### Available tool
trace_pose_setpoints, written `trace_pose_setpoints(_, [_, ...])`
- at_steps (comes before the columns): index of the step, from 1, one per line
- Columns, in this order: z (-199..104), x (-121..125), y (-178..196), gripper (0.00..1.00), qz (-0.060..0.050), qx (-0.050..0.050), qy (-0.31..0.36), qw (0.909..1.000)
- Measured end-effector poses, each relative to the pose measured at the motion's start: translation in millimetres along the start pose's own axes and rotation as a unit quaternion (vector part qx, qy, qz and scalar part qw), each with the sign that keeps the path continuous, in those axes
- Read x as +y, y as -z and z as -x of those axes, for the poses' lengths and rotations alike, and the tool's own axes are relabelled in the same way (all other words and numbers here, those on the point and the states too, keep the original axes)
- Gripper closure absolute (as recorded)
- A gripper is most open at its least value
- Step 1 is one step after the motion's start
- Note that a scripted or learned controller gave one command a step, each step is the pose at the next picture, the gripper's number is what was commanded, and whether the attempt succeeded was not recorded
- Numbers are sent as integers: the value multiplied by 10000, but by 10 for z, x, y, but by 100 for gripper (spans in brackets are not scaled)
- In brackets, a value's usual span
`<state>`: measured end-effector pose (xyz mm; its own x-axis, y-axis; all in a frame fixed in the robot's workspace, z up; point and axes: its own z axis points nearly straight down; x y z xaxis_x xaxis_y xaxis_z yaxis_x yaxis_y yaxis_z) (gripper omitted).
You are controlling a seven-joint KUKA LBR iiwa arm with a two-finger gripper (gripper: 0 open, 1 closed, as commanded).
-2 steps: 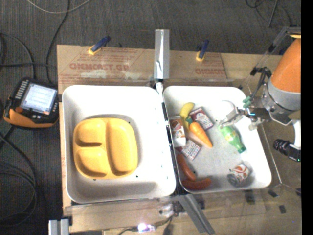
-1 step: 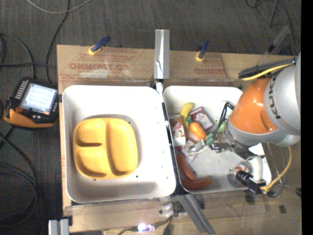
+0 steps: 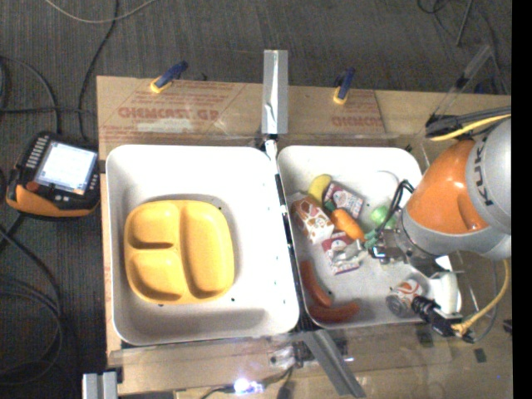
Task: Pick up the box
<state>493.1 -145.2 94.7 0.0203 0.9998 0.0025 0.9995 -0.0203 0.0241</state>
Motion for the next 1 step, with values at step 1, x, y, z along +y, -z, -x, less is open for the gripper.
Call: trace_pose_setpoints(1, [-26, 1309, -36, 0, -46, -38, -858, 9963])
